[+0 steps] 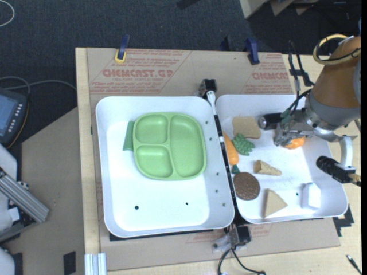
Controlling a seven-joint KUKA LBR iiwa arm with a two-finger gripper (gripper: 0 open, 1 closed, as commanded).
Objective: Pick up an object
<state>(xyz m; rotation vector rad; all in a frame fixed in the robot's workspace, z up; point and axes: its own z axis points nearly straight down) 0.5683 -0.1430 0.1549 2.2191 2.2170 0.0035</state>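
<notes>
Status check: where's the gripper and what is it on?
Gripper low in right bin, over orange piece. No grasp visible. Tan slice and green toy close by on its left.

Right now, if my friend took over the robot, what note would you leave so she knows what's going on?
Gripper: down in the right bin, at an orange piece; I cannot tell if it is open, shut, or holding it.
Right bin also holds a tan square, green toy, carrot, small wedge, brown disc, big wedge and white block.
Left bin: green divided plate.
Done: nothing seen lifted.
Left: pick one object up.
</notes>
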